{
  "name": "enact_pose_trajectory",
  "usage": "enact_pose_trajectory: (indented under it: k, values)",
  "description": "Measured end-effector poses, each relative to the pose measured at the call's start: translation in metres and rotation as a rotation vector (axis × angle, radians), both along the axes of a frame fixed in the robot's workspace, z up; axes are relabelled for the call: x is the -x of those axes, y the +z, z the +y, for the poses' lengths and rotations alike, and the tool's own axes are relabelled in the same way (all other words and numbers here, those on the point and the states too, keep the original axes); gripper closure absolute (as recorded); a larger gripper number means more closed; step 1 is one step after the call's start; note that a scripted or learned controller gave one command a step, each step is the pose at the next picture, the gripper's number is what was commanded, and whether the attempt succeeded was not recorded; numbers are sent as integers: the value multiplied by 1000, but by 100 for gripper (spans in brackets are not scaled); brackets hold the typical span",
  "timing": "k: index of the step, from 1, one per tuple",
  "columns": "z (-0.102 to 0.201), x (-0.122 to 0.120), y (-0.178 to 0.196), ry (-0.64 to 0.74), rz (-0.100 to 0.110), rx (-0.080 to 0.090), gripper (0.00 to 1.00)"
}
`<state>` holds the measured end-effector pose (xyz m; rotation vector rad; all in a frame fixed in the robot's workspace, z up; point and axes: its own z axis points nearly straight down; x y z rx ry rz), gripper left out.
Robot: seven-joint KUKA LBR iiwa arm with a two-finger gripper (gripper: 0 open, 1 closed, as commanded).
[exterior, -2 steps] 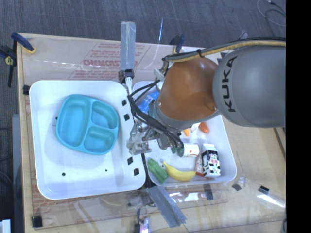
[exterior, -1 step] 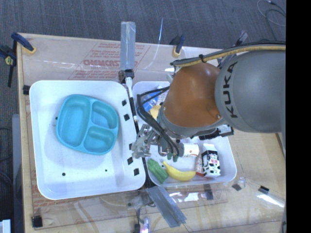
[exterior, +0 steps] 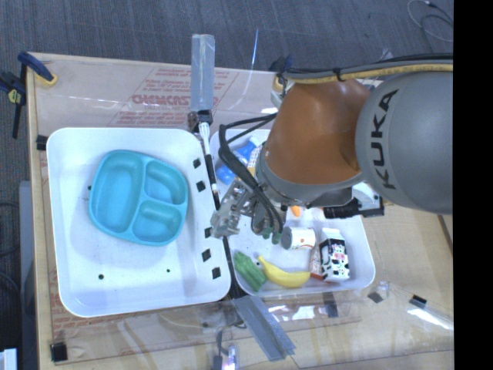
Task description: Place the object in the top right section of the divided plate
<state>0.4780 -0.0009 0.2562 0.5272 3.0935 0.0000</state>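
Overhead, two shallow white bins sit side by side on the surface [exterior: 108, 91], their inner rims touching along a line of black clips. The left bin [exterior: 69, 284] has glossy, rounded walls and holds a smooth light-blue divided plate [exterior: 139, 197], which lies toward the bin's far left with bare floor open along its near and right sides; its one large and two smaller sections carry nothing. The right bin [exterior: 362, 272] is crowded: the grey arm [exterior: 400, 145] with its orange band covers the far half, and the jaws [exterior: 231, 216] hang at the bin's left edge; whether they are spread or pinching cannot be told. Along the near edge lie a curved yellow banana [exterior: 285, 274], a green vegetable-like piece [exterior: 248, 270] and a black-and-white carton [exterior: 333, 259].
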Motion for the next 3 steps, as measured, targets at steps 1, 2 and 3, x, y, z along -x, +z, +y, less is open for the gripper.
enact_pose_trajectory:
  k: [1, 2, 3]
  values:
    - [16, 0, 70, -30, -1, 0, 100]
    - [48, 1, -8, -17, 5, 0, 100]
    - [48, 1, -8, -17, 4, 0, 0]
